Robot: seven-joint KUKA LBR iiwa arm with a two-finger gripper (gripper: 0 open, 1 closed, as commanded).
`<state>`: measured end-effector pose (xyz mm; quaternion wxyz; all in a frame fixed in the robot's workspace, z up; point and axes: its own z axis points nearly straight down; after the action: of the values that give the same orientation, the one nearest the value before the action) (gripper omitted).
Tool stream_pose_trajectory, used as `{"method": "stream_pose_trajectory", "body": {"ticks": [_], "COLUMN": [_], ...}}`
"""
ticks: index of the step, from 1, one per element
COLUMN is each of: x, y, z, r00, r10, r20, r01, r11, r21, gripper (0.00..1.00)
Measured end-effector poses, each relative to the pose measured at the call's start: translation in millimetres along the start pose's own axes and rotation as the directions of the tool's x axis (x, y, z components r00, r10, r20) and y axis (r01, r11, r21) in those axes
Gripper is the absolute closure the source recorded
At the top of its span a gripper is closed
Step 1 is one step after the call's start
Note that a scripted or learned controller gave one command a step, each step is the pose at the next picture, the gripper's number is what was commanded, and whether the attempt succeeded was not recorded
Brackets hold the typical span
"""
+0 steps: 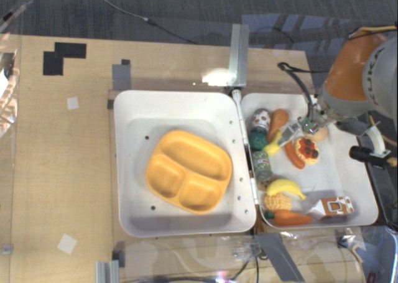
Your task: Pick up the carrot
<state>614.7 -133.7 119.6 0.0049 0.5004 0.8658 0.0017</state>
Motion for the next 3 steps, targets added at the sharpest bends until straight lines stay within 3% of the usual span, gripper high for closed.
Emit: {"method": "stream_pose_trajectory", "body": {"ticks": [1,2,3], "x": [12,11,23], "y": [43,46,27], "z": [32,18,7], "r00": [0.995,0.995,1.000], "r10": [-0.096,-0.104,-0.009], "r20": [0.000,0.006,-0.004], "r01": [0.096,0.104,0.009], "r11": [0.995,0.995,1.000], "r21": [-0.001,-0.008,0.003], "gripper": [0.00,1.00,1.00]}}
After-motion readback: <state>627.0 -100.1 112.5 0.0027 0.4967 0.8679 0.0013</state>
